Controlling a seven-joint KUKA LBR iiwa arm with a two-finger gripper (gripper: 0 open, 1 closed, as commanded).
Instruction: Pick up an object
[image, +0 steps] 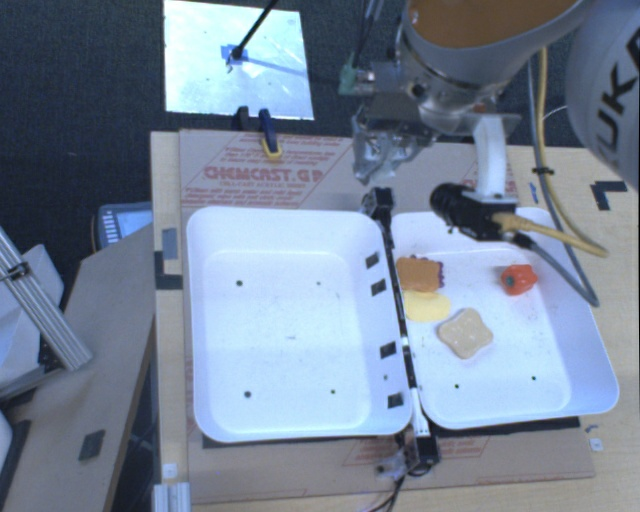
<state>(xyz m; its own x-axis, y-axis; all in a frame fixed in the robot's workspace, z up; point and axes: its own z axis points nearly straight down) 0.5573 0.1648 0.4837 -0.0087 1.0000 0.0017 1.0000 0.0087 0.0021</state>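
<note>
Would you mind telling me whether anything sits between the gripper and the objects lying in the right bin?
Nothing visible does. The gripper hangs above the bins' far edge, and the orange block, yellow disc, beige piece and red piece lie uncovered in the right bin.

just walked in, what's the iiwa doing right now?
The grey KUKA arm's two-finger gripper hangs above the far end of the divide between the two shallow white bins, with nothing visible between its fingers. The right bin holds four small items: an orange-brown block on something purple, a flat yellow piece, a tan bread-like slice and a small red-orange object. All four lie on the bin floor, so no pick is made yet. The left bin sits alongside.
</note>
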